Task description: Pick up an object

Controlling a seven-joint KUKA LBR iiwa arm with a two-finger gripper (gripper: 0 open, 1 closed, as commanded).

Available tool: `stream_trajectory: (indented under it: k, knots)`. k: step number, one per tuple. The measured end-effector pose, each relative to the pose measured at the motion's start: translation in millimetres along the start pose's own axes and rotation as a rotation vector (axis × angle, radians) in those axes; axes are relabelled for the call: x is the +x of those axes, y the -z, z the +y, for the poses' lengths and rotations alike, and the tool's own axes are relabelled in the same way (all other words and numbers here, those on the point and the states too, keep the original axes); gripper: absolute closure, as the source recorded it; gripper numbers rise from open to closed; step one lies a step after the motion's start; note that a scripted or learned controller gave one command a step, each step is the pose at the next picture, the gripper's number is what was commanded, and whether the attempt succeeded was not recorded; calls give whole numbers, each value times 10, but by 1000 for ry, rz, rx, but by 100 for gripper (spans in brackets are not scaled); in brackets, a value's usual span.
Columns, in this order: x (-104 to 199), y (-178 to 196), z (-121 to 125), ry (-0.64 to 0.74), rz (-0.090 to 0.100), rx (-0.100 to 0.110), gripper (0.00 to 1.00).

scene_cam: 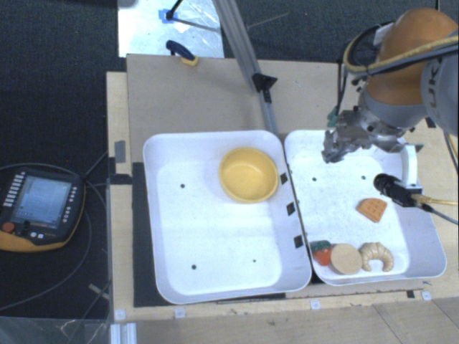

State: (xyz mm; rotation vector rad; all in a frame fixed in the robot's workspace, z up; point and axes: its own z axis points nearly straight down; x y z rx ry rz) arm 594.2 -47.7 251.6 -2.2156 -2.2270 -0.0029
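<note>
My gripper (334, 151) hangs over the back left part of the right bin (430, 244), with nothing visible in it. The right bin holds an orange waffle wedge (372, 210) near its middle. Along its front edge lie a croissant (378, 256), a round tan disc (346, 259) and a small red and green piece (320, 252). A yellow bowl (248, 175) stands upright in the back right part of the left bin (166, 264). All the objects in the right bin lie nearer the front than the gripper, apart from it.
A black cable fitting (391, 185) on the arm hangs above the right bin, just behind the waffle wedge. A grey tripod pole (242, 41) slants down to the bench behind the bins. A teach pendant (36, 208) lies on the floor at the left.
</note>
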Motion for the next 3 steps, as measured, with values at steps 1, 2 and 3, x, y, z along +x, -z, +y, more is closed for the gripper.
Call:
stream_trajectory:
  k: [1, 2, 3]
  knots:
    - [552, -126, -186, 0, 0, 1, 100]
    - [1011, -96, -256, -1, 0, 0, 100]
    - [1439, -73, -464, -1, 0, 1, 100]
